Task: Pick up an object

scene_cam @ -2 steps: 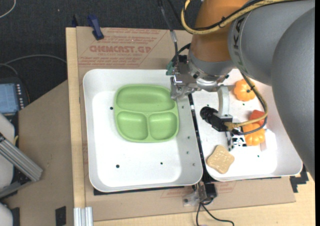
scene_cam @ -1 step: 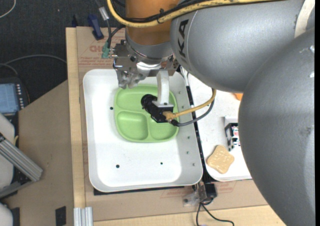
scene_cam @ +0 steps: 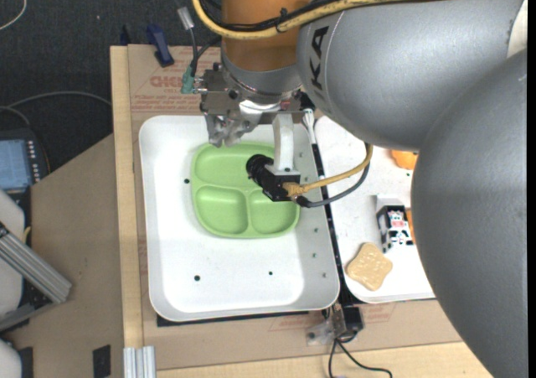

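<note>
A light green divided plate point(scene_cam: 234, 196) with three compartments lies in the left white bin point(scene_cam: 167, 267), towards its back. My gripper point(scene_cam: 224, 133) hangs from the orange-banded wrist, right at the plate's back left rim. The view shows nothing held in it. The big grey arm covers the plate's far right corner and much of the right bin.
The right bin point(scene_cam: 394, 291) holds a tan waffle-shaped biscuit point(scene_cam: 369, 266), a small black, white and orange toy point(scene_cam: 394, 226) and part of an orange object point(scene_cam: 404, 158) at the arm's edge. Bare bin floor lies in front of the plate.
</note>
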Controlling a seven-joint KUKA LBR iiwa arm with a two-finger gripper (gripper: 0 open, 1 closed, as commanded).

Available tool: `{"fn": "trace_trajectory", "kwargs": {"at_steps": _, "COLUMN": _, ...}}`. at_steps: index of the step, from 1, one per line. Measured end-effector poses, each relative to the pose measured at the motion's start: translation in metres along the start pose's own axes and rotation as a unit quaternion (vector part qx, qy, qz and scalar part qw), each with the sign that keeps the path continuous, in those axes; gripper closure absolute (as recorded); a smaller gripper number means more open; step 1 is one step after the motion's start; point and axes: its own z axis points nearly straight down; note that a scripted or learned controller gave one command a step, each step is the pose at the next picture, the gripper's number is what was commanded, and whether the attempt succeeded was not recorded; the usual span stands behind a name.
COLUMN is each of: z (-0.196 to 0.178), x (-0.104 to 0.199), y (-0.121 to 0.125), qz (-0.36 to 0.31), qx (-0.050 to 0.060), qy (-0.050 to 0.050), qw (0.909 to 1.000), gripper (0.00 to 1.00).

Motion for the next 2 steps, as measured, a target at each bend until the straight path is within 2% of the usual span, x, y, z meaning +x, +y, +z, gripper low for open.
{"fn": "trace_trajectory", "kwargs": {"at_steps": 1, "z": -0.103, "x": -0.023, "y": -0.035, "qz": 0.001, "qx": -0.005, "qy": 0.002, "qw": 1.0000, "gripper": 1.00}}
{"fn": "trace_trajectory", "kwargs": {"at_steps": 2, "z": -0.071, "x": -0.013, "y": -0.098, "qz": 0.000, "qx": 0.004, "qy": -0.001, "qw": 1.0000, "gripper": 1.00}}
